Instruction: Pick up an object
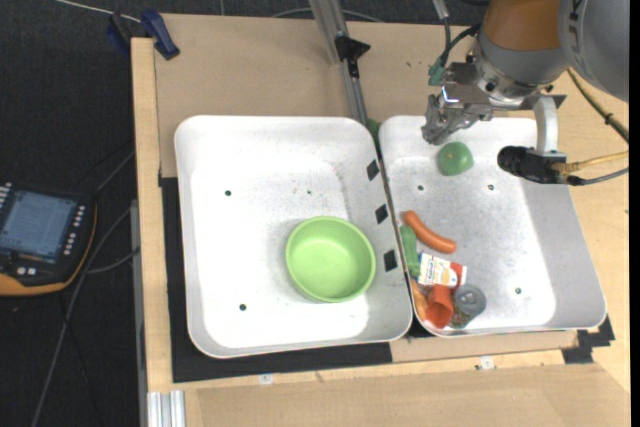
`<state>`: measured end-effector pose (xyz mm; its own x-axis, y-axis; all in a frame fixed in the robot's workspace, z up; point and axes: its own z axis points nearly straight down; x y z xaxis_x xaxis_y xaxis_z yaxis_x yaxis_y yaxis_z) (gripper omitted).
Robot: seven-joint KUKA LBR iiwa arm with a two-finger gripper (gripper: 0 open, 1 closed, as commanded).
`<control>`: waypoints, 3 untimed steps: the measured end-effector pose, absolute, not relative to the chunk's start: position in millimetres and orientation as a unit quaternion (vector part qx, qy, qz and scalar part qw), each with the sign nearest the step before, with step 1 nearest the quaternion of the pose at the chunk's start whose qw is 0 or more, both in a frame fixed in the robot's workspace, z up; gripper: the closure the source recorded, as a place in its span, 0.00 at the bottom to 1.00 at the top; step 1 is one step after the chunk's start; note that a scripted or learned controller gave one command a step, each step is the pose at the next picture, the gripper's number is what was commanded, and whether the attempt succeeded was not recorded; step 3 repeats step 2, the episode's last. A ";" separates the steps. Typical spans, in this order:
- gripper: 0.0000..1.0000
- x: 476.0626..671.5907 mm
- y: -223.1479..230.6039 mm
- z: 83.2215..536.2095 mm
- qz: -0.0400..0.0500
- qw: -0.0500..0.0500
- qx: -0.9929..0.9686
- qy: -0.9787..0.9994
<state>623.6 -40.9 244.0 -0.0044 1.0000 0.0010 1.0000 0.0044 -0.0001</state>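
Right bin [540,255]: pincer [440,130] near far rim, beside green ball [455,158].

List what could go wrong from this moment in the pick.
1. The gripper sits beside the small green ball, near the right bin's far edge; a round thing may roll away when touched.
2. The other items are piled in the bin's near left corner, so a pick there may catch several.

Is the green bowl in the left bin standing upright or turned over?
Upright. The green bowl shows its open hollow and its rim toward the camera, and it rests on the floor of the left bin.
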 end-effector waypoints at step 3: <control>1.00 610.8 64.8 236.1 -0.001 0.000 -0.705 -0.709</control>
